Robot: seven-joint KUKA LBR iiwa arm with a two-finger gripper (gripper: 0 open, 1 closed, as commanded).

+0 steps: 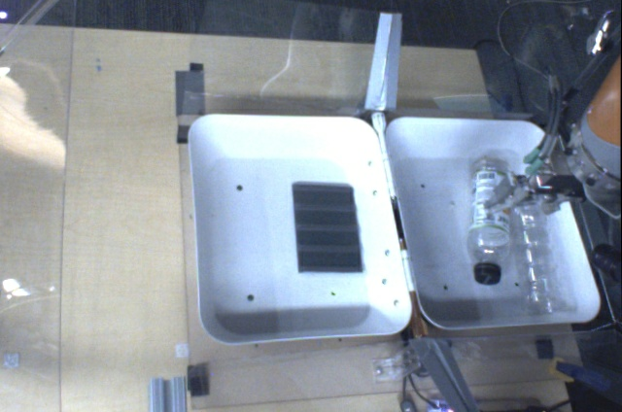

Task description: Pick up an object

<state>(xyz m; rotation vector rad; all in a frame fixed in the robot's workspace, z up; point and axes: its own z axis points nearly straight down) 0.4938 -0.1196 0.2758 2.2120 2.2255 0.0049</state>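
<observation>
Seen from above, the arm [598, 133] is reaching in from the right and lowering its hand [525, 189] over the right bin [428, 235], where a clear bottle [488, 223] with a black cap is lying lengthwise, a second clear item [535, 264] just beside it. The hand is hanging at the bottle's upper end, seemingly lining up a grasp; whether it is spread or pinching cannot be told. The left bin [224, 206] is holding a dark slatted block [328, 226] on the table [117, 235].

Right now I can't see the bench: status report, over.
Tool over right bin, beside clear bottle. Bottle lying flat, not gripped. Second clear item alongside, close.
</observation>
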